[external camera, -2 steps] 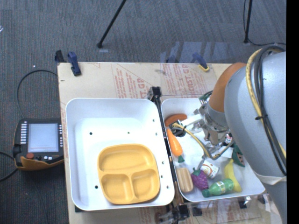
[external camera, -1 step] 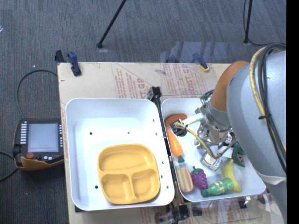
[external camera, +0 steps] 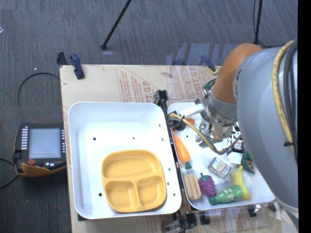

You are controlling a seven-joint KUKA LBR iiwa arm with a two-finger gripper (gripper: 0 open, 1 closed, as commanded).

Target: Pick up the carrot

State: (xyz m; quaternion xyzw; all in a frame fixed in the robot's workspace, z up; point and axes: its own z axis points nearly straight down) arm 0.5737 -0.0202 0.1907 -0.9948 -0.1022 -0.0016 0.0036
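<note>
The carrot (external camera: 182,149), orange with a small green top, lies along the left wall of the right bin (external camera: 192,111), pointing up and down in the view. My gripper (external camera: 212,129) hangs over the middle of that bin, to the right of the carrot and a little beyond it, apart from it. The grey arm with its orange band (external camera: 233,76) comes in from the right and hides the bin's far right part. Nothing shows held in the gripper.
Near the right bin's front lie a bread roll (external camera: 192,186), purple grapes (external camera: 207,184), a green bottle (external camera: 226,195), a banana (external camera: 240,178) and a small box (external camera: 220,167). The left bin (external camera: 87,125) holds a yellow divided plate (external camera: 133,180). A pendant (external camera: 43,147) lies off the bench's left side.
</note>
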